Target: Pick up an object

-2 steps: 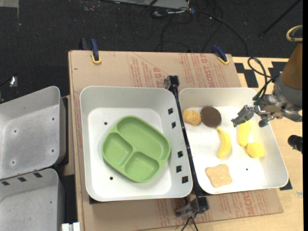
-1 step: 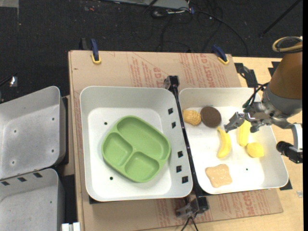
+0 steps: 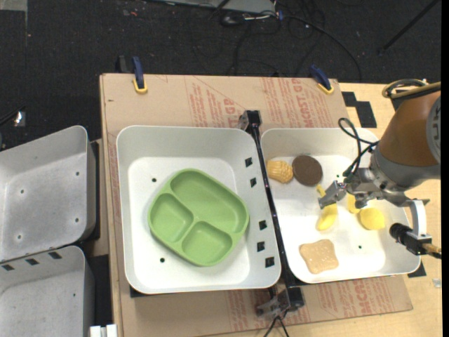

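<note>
A miss or a glancing push is judged the chief risk here: the end effector (image 3: 342, 195) is hung low over a tight cluster of small items in the right bin (image 3: 400, 262), and a descent slightly off centre could knock a piece aside instead of enclosing it. Whether the end effector is apart or together cannot be told, since its tip is tangled with cables and yellow shapes.

Just below the end effector, a yellow piece (image 3: 327, 220) is seen, possibly touching it. To the right of the end effector lies a second yellow piece (image 3: 372, 218), partly under the wrist. To its left and slightly up lie a brown round cookie (image 3: 306, 169) and a corn-like item (image 3: 280, 170). Further down, a slice of toast (image 3: 319, 255) is set apart. Far to its left, a green divided plate (image 3: 198, 217) is held in the left bin (image 3: 133, 188).

The arm is brought in from the right over the table (image 3: 210, 97), wrist angled downward and leftward into the bin.
</note>
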